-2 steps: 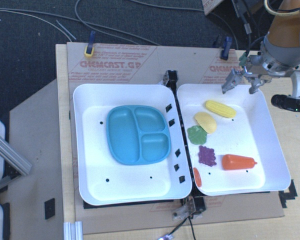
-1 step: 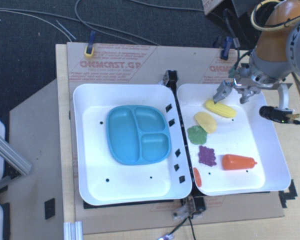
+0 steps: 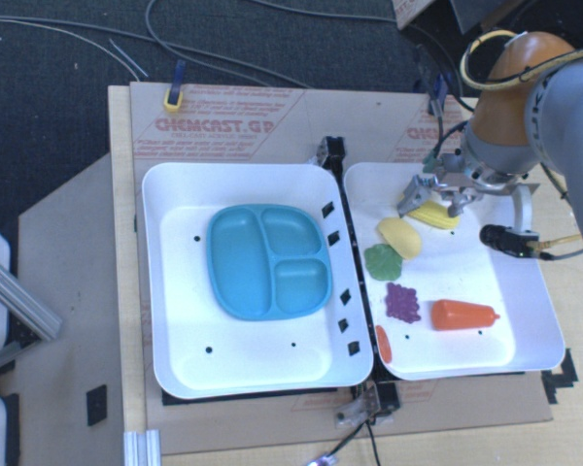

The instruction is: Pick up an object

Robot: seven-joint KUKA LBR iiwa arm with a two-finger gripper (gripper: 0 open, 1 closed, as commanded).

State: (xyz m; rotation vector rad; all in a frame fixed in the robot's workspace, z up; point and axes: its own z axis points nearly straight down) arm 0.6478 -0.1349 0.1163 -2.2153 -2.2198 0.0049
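My gripper [image 3: 437, 202] hangs low over the back of the right bin [image 3: 525, 289], its two grey fingers spread open. A yellow banana-shaped toy [image 3: 431, 216] lies just beneath and between the fingertips; I cannot tell whether they touch it. In front of it sits a rounded yellow toy [image 3: 398, 237], then a green broccoli-like piece [image 3: 382, 260], a purple grape bunch [image 3: 402, 302] and an orange carrot [image 3: 462, 315]. A small red-orange piece [image 3: 382, 343] lies against the bin's left wall.
The left bin [image 3: 175, 338] holds a blue divided plate [image 3: 269, 260]. A black clamp strip [image 3: 338, 250] runs between the bins. A black cable part [image 3: 505, 239] hangs beside the wrist. The right half of the right bin has bare floor.
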